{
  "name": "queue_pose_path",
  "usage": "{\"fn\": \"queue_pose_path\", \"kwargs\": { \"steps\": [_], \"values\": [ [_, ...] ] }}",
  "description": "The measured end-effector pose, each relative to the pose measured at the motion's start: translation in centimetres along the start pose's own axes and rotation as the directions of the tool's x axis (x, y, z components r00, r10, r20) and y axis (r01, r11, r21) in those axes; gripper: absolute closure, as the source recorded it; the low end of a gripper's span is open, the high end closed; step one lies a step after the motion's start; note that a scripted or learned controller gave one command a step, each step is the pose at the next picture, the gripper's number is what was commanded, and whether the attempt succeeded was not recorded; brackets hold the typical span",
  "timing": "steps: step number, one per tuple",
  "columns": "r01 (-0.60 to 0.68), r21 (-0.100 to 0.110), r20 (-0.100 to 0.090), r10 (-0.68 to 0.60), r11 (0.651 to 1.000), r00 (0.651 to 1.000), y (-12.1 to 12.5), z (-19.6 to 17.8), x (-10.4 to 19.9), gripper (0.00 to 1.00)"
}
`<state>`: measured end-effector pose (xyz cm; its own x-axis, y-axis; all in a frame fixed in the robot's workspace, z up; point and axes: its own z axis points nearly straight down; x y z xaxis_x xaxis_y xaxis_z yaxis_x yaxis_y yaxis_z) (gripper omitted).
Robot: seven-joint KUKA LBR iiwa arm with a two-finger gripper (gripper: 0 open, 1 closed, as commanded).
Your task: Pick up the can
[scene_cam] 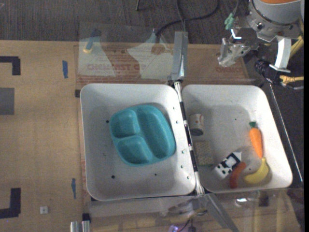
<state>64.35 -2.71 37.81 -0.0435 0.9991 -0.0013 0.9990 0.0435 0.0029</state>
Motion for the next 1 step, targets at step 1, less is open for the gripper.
{"fn": "queue_pose_path", "kwargs": {
  "steps": [1],
  "values": [
    [0.040, -0.001, 0.001, -0.040, 0.999, 0.999, 2.46, -5.82, 2.16, 1.00]
  ]
}}
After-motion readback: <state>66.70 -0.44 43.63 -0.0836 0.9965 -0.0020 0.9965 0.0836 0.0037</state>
